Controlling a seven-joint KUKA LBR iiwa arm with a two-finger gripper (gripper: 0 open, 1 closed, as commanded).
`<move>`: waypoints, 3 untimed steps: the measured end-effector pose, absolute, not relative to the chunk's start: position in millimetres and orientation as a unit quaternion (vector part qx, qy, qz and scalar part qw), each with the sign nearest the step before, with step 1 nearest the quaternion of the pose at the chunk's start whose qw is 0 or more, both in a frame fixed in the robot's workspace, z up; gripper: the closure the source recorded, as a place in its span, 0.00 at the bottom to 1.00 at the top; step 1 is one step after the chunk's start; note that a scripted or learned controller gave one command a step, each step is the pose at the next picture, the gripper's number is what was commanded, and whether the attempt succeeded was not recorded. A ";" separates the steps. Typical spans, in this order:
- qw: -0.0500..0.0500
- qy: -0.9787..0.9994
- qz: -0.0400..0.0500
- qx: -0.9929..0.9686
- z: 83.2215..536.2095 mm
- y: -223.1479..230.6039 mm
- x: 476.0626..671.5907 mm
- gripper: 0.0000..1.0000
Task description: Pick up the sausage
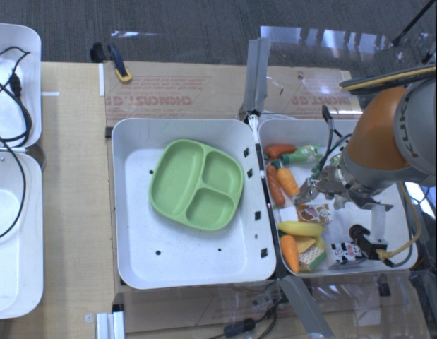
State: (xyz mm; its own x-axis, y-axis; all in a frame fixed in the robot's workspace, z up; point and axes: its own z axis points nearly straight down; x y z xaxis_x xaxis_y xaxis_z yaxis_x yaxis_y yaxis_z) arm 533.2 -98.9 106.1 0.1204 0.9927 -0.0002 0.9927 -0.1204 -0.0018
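You see the grey arm (394,136) with its orange band reaching in from the right and hanging over the right bin (398,210). The left bin (133,210) sits just beside it, the two rims touching along the middle. In the left bin lies a green divided plate (197,183) with three compartments, tilted a little, toward the far side of the bin.

The gripper (313,189) points down into the left half of the right bin, among the toy food. Whether it is released or clenched you cannot tell from here; the wrist hides too much.

The sausage (276,188), a reddish-brown link, lies along the left wall of the right bin, just left of the gripper. A carrot (288,181) lies just beside it. Nearer to you, a banana (301,227) lies crosswise, and another carrot (289,253) sits in the near left corner.
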 end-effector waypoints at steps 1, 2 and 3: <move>0.001 -0.616 0.001 -0.788 90.6 -148.8 526.9 0.00; 0.000 -0.565 0.001 -0.825 195.2 -215.1 512.3 0.00; 0.001 -0.535 0.002 -0.845 103.8 -144.5 535.3 0.00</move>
